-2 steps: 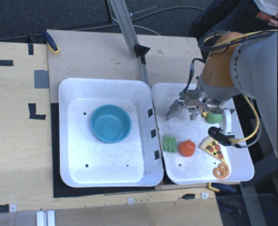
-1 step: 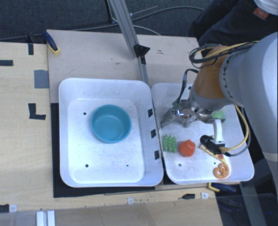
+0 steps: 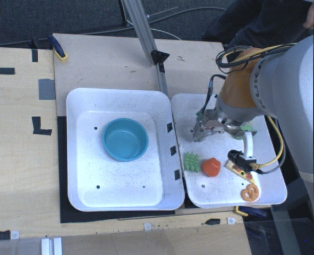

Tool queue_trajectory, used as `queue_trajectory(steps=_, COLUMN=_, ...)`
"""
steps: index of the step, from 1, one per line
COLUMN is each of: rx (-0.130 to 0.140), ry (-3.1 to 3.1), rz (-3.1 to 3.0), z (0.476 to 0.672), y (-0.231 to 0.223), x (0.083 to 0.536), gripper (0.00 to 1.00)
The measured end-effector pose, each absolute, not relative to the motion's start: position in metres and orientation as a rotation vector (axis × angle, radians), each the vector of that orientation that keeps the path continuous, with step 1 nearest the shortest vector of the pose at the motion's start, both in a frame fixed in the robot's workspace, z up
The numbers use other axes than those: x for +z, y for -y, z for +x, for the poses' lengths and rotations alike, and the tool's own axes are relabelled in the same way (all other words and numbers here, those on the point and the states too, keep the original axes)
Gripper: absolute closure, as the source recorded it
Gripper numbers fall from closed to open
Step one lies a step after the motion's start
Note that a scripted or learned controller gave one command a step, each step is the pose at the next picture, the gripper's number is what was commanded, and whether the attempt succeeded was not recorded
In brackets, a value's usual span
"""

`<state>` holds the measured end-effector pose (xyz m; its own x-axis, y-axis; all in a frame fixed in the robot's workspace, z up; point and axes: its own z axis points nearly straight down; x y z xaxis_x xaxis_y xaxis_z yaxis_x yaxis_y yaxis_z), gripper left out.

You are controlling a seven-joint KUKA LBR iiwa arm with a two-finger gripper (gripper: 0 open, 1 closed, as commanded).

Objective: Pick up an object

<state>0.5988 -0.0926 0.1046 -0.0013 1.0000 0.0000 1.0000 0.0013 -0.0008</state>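
- Wooden table [image 3: 18, 158] is seen carrying two white bins; blue bowl [image 3: 125, 138] sits in left bin [image 3: 82, 190].
- End effector [image 3: 205, 129] is lowered into right bin [image 3: 271, 193], grip state unreadable.
- Green toy [image 3: 192, 161], orange ball [image 3: 211, 167] lie at its 6 o'clock.

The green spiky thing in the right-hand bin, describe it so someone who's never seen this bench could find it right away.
Look at the right-hand white bin, the one the arm reaches into. Along its left side, just below the gripper, lies a small green spiky object. Right beside it is a smooth orange-red rounded object; the green one is the bin's only bristly piece, and sits nearest the divider between the bins.
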Motion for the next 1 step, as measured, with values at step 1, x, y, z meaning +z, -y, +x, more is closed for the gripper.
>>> queue_trajectory(steps=1, rx=-0.004, ry=2.224, rz=-2.223, z=0.5987, y=0.0913, x=0.1668, gripper=1.00)
